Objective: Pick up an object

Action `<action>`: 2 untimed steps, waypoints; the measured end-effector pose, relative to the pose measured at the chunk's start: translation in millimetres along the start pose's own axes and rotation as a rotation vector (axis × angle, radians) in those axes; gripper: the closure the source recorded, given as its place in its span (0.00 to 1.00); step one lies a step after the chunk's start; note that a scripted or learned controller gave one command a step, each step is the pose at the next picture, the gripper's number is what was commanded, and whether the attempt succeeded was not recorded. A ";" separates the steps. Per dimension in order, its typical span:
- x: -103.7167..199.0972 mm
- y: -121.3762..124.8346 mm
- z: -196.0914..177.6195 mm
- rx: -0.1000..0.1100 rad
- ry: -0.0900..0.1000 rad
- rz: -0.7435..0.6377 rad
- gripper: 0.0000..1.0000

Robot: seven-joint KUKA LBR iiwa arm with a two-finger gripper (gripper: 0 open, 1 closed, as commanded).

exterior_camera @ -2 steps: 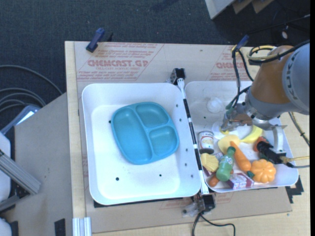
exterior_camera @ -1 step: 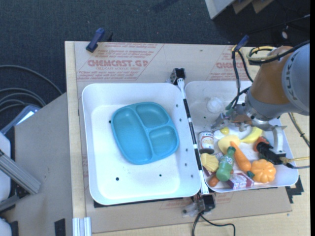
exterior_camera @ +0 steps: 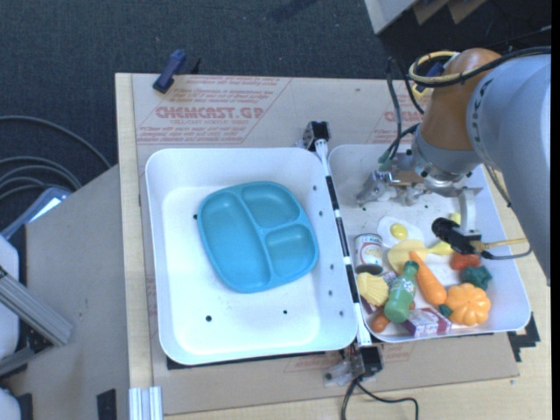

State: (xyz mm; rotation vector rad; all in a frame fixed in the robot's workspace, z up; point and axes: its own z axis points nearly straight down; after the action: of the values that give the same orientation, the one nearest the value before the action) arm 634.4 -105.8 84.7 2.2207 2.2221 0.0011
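Two white bins side by side; right bin (exterior_camera: 516,309) holds the pile of toy food in its lower-right part of the frame. Nearest: orange pumpkin (exterior_camera: 467,304), green bottle (exterior_camera: 400,297), corn cob (exterior_camera: 371,289), carrot (exterior_camera: 428,283); behind them a small can (exterior_camera: 368,252) and fried egg (exterior_camera: 399,232). All look light, hard, slick plastic. Pumpkin lies at pile's edge, best pinched across its ribs. Left bin (exterior_camera: 166,169) has a blue divided tray (exterior_camera: 257,235). Gripper (exterior_camera: 391,182) hangs over bare upper part of right bin, apart from pile, nothing visibly held; opening: cannot tell.
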 end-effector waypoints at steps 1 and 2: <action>7.9 25.5 -0.2 -0.002 -0.001 0.000 0.00; 11.4 32.4 -0.1 -0.002 -0.002 0.000 0.00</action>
State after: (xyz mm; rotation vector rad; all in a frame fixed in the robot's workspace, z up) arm 666.8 -94.4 84.9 2.2189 2.2203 0.0012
